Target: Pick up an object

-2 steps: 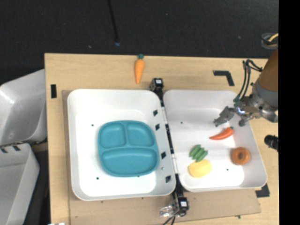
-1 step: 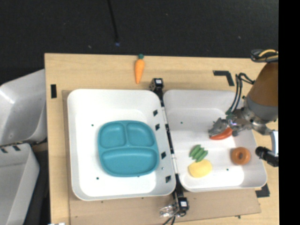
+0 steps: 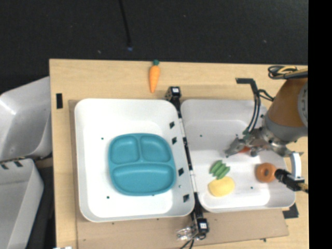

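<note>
**Hovering over the right bin, nothing seen in the grip**

Lying in the right bin [image 3: 207,113] are three small things: a green piece [image 3: 220,168], a yellow lemon-like piece [image 3: 221,187] just below it and touching or nearly so, and an orange ring-shaped piece [image 3: 265,173] off to their right, near the bin's right side. Any of them could be the object to pick up; all rest on the bin floor, none lifted.

Just above and between the green piece and the orange ring sits the gripper [image 3: 244,147], reached in from the right on the grey arm [image 3: 288,118] with its orange band. Its dark tip points left and down toward the bin floor. Whether the jaws are apart or together I cannot tell; the tip is small and blurred, and nothing shows plainly between them.

Beside this, the left bin [image 3: 88,139] carries a blue divided plate [image 3: 141,163] near its middle. On the worktop [image 3: 104,77] beyond the bins lies a toy carrot [image 3: 154,77], apart from both, close to the back edge.
</note>
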{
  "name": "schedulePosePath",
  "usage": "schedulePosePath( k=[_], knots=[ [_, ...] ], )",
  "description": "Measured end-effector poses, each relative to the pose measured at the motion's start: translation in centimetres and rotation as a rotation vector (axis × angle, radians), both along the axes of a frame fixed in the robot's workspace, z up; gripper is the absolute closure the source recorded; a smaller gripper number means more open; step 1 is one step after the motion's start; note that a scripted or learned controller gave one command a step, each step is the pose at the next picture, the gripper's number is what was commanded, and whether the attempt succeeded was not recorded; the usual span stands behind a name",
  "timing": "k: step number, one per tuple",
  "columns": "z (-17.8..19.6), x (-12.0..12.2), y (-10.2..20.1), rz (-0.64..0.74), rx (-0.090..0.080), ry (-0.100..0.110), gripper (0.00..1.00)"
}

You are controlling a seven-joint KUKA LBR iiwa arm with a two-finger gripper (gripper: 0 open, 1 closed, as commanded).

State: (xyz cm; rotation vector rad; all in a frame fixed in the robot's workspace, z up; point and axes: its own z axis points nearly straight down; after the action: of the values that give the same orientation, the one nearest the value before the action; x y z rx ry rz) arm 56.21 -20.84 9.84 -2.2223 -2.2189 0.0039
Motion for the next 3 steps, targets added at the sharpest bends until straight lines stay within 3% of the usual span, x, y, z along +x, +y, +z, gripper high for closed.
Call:
schedulePosePath(
  k=[1,3],
  knots=[
    [1.4,0.2,-0.1,-0.003,-0.002,-0.007,1.00],
    [12.1,0.8,-1.1,0.003,-0.002,-0.008,1.00]
  ],
)
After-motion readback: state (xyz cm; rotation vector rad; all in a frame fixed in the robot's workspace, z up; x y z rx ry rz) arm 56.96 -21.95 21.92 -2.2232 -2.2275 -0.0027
